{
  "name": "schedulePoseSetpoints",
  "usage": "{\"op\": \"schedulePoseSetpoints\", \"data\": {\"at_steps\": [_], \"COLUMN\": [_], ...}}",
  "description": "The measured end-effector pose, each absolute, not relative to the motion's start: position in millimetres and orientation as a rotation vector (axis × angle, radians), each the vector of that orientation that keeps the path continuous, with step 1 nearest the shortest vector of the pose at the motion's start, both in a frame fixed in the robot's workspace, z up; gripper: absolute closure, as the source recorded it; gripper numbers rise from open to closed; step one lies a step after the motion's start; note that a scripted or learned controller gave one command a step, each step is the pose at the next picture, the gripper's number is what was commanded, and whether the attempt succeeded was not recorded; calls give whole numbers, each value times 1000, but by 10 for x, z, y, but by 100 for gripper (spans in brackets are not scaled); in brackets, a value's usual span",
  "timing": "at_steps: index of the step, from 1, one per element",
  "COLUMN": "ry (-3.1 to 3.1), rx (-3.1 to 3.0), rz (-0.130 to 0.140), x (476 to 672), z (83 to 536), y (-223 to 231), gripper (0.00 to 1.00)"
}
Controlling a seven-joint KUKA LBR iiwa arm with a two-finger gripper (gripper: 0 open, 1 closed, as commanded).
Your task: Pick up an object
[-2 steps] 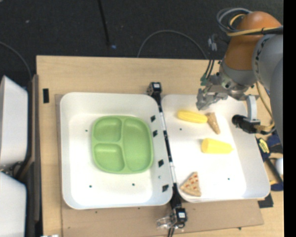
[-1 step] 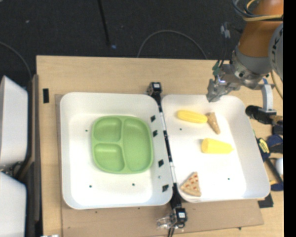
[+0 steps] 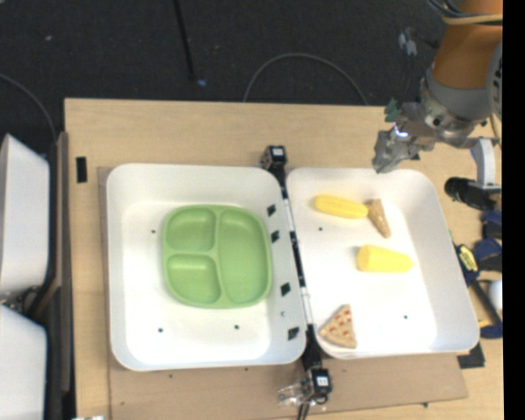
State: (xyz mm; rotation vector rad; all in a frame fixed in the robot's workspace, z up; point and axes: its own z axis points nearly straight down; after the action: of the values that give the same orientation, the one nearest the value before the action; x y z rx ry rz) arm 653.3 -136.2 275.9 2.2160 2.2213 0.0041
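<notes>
Candidate objects sit in the right bin (image 3: 437, 234): yellow corn cob (image 3: 340, 206), brown cone-shaped piece (image 3: 379, 217) touching its end, yellow wedge (image 3: 384, 259), pizza slice (image 3: 339, 326). No single target named, any of these counts.

Relative to the claw (image 3: 392, 151): corn cob is nearest, just below and to the left in the camera view; brown piece almost straight below, near; yellow wedge further down, same line; pizza slice well apart, far down and left, against the bin's near rim. Left bin (image 3: 127, 234) with green divided plate (image 3: 217, 255) is far left of the claw, across the hinge strip.

Risks, as judgement: claw hangs over the far rim of the right bin, not over any object, so a straight descent likely hits the rim or bare bin floor. Corn cob and brown piece touch, so a grab there may catch both or knock one aside. Cob is rounded, may roll out of the grip. Pizza slice lies flat by the rim, hard to get under.

Claw state: small and dark in the picture, opening cannot be told. Nothing visible in it, and it looks clear of every object.
</notes>
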Motion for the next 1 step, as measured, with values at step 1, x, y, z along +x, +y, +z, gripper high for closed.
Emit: {"op": "schedulePoseSetpoints", "data": {"at_steps": [1], "ry": [2226], "rx": [2217], "rz": [-1], "x": [6234], "z": [2673], "y": [-895], "gripper": [100]}}
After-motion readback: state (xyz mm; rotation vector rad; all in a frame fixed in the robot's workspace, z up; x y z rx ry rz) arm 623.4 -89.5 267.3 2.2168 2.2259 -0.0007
